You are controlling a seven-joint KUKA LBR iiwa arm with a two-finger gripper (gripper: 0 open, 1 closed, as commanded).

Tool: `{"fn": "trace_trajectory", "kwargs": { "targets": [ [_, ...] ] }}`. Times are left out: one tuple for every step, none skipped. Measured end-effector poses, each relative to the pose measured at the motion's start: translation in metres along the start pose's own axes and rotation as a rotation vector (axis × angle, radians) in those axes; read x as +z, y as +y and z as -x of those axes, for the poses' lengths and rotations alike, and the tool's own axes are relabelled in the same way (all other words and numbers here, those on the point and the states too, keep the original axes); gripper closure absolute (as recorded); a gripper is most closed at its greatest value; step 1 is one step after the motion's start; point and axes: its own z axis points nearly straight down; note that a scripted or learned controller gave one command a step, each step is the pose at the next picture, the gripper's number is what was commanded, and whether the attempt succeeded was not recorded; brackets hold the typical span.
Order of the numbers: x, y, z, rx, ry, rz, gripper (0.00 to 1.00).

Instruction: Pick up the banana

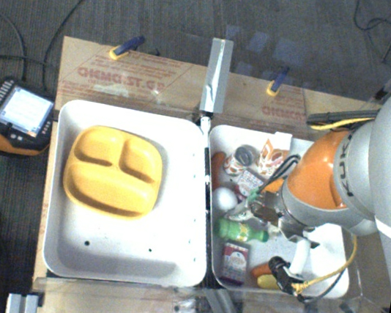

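My gripper (255, 208) hangs low over the middle of the right bin (212, 192). It sits just above a green bottle (241, 232) lying on its side and next to a white ball (225, 197). The grey arm with its orange band (318, 180) covers the bin's right half and hides whatever lies under it.
The left bin (84, 245) holds a yellow divided tray (114, 170). The right bin also holds a can (244, 156), a snack box (273, 156), a maroon box (234, 261) and an orange item (263, 272) near the front. A teach pendant (15, 117) lies left of the bench.
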Motion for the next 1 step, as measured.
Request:
{"fn": "trace_trajectory", "kwargs": {
  "targets": [
    [0.0015,0.0634,0.0544,0.065,-0.001,-0.002,0.0]
  ]
}}
